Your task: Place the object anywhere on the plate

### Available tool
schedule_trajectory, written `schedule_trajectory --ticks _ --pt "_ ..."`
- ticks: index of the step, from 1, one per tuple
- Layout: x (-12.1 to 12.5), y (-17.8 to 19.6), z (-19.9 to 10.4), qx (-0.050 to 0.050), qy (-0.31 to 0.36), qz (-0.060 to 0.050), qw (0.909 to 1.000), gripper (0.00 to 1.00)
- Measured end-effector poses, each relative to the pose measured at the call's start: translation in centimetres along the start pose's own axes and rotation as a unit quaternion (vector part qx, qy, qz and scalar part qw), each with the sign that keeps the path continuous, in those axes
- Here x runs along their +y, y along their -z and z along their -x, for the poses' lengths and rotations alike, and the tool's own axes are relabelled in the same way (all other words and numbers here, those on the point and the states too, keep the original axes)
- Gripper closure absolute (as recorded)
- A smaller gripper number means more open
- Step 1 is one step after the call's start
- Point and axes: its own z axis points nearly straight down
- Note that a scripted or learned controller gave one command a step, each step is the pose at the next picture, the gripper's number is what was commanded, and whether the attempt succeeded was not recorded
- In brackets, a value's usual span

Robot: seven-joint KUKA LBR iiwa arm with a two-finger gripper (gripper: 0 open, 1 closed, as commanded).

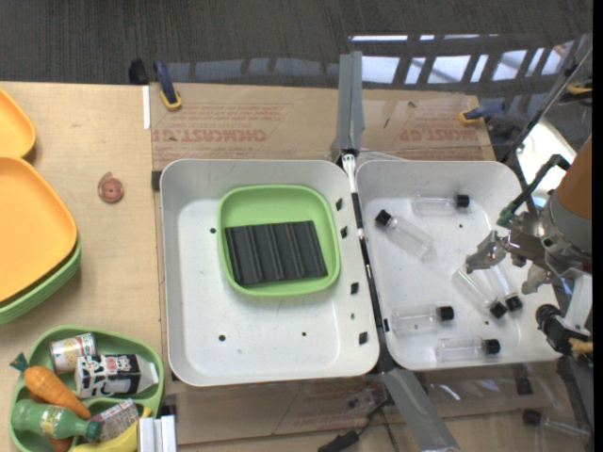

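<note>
Clear vials with black caps are what you're dealing with, and they're all lying flat in the right bin (377, 342). One vial (403, 233) sits up toward the left side of that bin, tilted diagonally with its cap at the upper left. Another vial (435, 201) lies near the back wall, cap pointing right. Down toward the front you've got a vial (421, 320) with its cap on the right end, and just below it one more vial (466, 348) close to the front rim. A couple more lie right under the gripper's reach, around the black caps (505, 304), but they're see-through and overlap, so you can't count them cleanly.

The gripper (493, 252) comes in from the right and hangs over the right half of that bin, near those last vials. Honestly can't tell how its fingers are set from this angle, and nothing visibly sits between them.

The green plate (325, 202) is over in the left bin (188, 347), well apart from the vials, with a dark ribbed mat (275, 251) lying on it.

Outside the bins, on the wooden bench to the left, you've got stacked orange plates (33, 229) and a green bowl (38, 346) stuffed with toy food.
</note>
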Motion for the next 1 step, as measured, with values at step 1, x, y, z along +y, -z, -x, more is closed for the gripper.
schedule_trajectory --ticks 1 --pt "-1.65 -0.28 -3.97 0.0 -0.09 0.0 0.9959 0.0"
